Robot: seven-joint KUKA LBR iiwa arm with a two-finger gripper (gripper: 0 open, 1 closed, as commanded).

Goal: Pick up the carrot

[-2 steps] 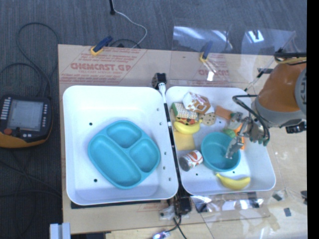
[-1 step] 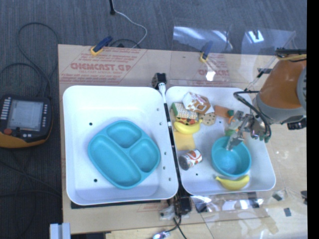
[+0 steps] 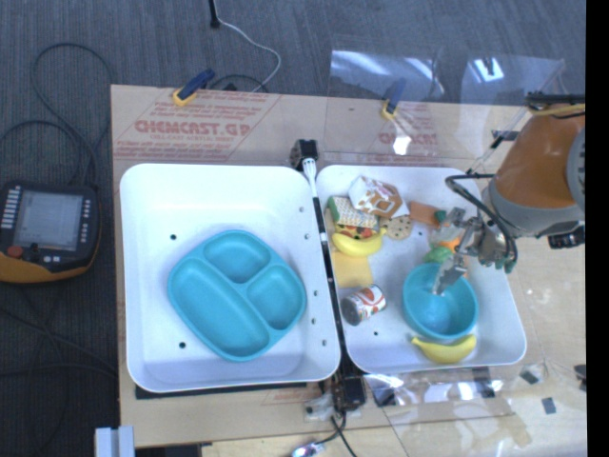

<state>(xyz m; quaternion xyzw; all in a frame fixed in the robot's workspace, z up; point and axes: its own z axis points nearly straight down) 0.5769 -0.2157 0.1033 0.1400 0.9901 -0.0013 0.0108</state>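
**Pincer low over right bin, carrot just behind it**

Camera view, from above at a slant.

- Two white bins side by side on the worktop [image 3: 190,122]. Left bin [image 3: 152,208] holds a blue divided plate [image 3: 238,293].
- Right bin [image 3: 504,346] is crowded: blue bowl [image 3: 440,305] near the front, a banana [image 3: 443,348] at its front edge, a small can [image 3: 363,303] on its side, a yellow block [image 3: 353,268], and a heap of packets and toy food [image 3: 366,212] at the back left.
- Carrot [image 3: 425,211]: orange, with a green top end, lying flat at the back of the right bin, beside a cookie [image 3: 400,227] and just behind the pincer.
- Arm [image 3: 538,174] reaches in from the right, wrist pitched down. Pincer [image 3: 449,260] hangs over the bowl's back rim, near the carrot but, as far as I can judge, not on it.
- Pincer state: cannot tell. Its tip is a tangle of metal and coloured bits against the bowl; I see nothing clearly held.

Risks, as judged:
- A descent from here would likely meet the bowl rather than the carrot, since the tip sits forward of the target.
- Carrot lies low and slim among clutter; a closing grip could slip off it or catch the cookie.
- The bowl rim could be knocked as the wrist moves back toward the carrot.
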